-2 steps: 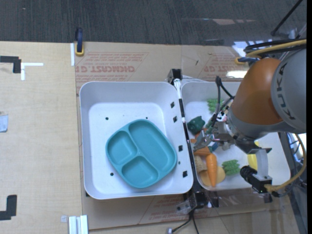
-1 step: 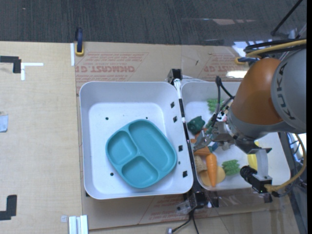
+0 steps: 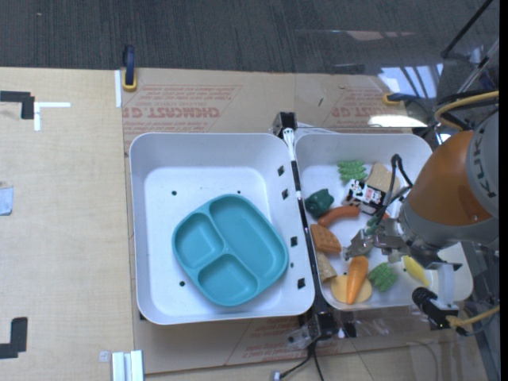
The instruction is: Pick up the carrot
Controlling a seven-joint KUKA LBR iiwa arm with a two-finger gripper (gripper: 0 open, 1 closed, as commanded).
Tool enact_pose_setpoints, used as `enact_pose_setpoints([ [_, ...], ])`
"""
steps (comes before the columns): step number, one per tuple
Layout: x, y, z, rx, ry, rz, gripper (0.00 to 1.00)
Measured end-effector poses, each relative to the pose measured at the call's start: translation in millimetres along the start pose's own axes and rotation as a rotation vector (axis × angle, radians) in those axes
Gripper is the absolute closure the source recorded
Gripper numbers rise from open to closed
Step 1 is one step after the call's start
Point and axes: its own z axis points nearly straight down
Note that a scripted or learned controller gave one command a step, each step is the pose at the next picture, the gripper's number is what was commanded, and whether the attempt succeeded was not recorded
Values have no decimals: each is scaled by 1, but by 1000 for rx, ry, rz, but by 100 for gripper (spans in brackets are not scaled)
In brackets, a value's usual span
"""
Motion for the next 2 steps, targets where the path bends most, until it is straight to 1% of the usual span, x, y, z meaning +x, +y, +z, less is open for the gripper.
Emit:
enact_pose_setpoints([
  [1,0,2,-9,-2,-1,3,100],
  [2,0,1,-9,-1,0,4,0],
])
